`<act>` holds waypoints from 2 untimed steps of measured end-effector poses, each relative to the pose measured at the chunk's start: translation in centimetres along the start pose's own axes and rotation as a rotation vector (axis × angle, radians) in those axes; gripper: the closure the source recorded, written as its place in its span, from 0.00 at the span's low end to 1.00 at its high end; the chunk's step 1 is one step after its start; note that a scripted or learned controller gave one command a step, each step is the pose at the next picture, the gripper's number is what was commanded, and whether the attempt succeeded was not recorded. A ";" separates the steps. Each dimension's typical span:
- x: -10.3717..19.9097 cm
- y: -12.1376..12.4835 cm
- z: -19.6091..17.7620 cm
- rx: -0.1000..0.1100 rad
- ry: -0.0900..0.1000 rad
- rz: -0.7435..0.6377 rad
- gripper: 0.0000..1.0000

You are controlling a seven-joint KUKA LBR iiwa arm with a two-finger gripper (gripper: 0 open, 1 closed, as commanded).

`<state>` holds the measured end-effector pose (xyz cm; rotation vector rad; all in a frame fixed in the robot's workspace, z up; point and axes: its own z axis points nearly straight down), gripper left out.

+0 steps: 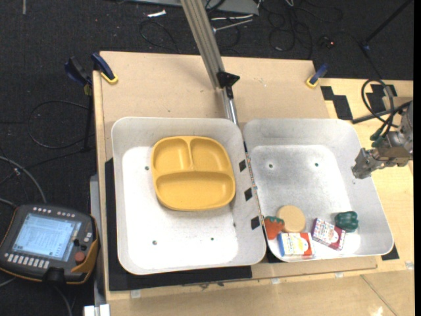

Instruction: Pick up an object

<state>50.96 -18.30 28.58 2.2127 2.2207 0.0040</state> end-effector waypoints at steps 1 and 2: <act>4.7 0.3 -0.1 0.005 0.004 -0.004 1.00; 10.5 1.0 1.6 0.008 0.005 -0.005 1.00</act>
